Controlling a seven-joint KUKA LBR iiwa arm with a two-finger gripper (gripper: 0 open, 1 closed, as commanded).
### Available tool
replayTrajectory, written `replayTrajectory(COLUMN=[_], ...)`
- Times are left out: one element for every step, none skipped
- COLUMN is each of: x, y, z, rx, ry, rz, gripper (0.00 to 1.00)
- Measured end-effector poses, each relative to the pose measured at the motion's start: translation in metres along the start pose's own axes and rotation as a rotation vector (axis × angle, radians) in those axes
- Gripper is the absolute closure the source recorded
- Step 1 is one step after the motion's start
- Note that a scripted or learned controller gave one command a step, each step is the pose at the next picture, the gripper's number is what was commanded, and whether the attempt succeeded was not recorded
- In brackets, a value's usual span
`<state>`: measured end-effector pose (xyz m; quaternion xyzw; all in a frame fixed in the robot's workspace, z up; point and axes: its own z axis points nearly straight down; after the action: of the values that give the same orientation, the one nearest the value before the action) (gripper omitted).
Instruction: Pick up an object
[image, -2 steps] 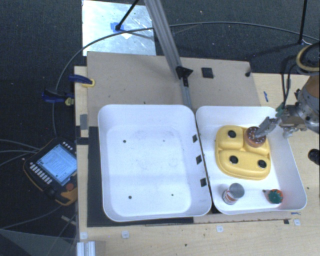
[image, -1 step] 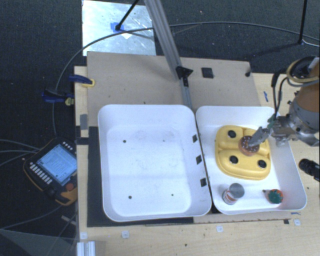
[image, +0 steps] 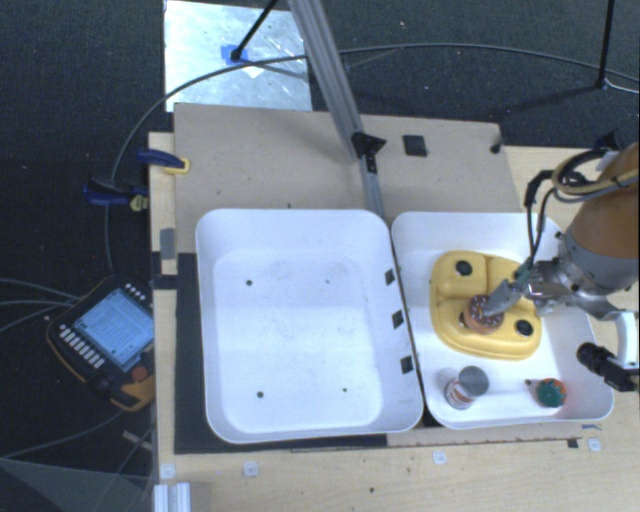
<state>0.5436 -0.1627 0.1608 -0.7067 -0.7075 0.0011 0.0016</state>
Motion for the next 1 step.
replayTrajectory(x=[0.006], y=[0.0016], z=[0.0289], rx=[-0.016], ry=[-0.003], rz=[-0.005], gripper=[0.0])
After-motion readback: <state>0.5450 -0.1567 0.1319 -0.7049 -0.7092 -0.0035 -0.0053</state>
